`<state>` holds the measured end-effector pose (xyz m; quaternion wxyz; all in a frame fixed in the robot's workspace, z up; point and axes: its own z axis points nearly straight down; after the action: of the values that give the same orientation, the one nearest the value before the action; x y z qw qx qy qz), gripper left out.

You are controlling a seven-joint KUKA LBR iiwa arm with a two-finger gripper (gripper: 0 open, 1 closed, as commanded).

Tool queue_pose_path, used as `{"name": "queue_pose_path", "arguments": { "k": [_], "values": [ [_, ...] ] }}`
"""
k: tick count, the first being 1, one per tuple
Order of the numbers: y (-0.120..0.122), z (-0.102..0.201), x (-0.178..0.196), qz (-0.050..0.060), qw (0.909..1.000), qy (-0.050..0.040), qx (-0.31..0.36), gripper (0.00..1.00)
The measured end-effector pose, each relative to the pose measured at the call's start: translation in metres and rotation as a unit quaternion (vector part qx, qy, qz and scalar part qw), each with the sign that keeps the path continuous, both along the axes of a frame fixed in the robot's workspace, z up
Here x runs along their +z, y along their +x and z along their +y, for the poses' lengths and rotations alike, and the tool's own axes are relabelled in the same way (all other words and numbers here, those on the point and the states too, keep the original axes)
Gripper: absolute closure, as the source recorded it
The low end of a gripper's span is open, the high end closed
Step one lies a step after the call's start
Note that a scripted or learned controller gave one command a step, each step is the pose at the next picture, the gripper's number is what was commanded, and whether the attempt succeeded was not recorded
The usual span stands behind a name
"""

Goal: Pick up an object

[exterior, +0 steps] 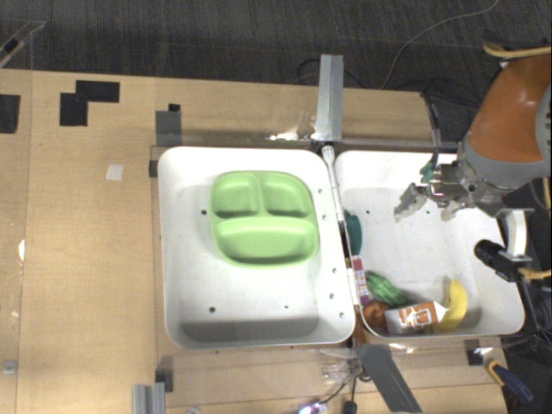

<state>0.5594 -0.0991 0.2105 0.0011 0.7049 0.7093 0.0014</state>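
Pincer (428, 200) hovers, seemingly spread, above right bin (405, 248).

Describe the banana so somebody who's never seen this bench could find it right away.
Look in the right-hand white bin, at its near right corner, where several items are heaped. The banana is the curved yellow piece at the heap's right end, beside an orange-and-white carton.

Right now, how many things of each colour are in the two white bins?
Green: 3, the divided plate, a leafy vegetable and a teal thing by the divider
Yellow: 1, the banana
Orange and white: 1, the carton
Reddish-brown: 1, a round thing
Total: 6
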Motion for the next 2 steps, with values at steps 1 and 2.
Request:
{"name": "queue_pose_path", "arguments": {
  "k": [1, 2],
  "values": [
    [-0.059, -0.053, -0.04, 0.0, 0.9993, -0.0004, 0.036, 0.0],
    [-0.071, -0.054, -0.017, -0.001, 0.9953, -0.0012, 0.097, 0.0]
  ]
}}
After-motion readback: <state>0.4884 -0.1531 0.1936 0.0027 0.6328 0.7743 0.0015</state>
